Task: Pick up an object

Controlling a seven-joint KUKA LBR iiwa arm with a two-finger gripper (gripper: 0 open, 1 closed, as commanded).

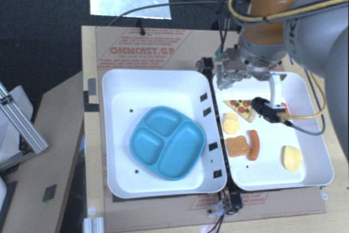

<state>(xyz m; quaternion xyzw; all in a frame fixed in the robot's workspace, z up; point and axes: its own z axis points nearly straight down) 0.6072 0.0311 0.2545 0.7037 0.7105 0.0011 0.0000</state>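
The jaws hang above the far left corner of the right bin (270, 169), near the pizza slice (240, 107), with no telling whether they are released or clenched.

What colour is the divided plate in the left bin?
The plate is light blue, seen best in the camera view.

On my feed, flat in the right bin (272, 176): pizza slice (240, 107), round waffle (230, 124), toast (238, 146), sausage (254, 145), yellow lump (292, 158).
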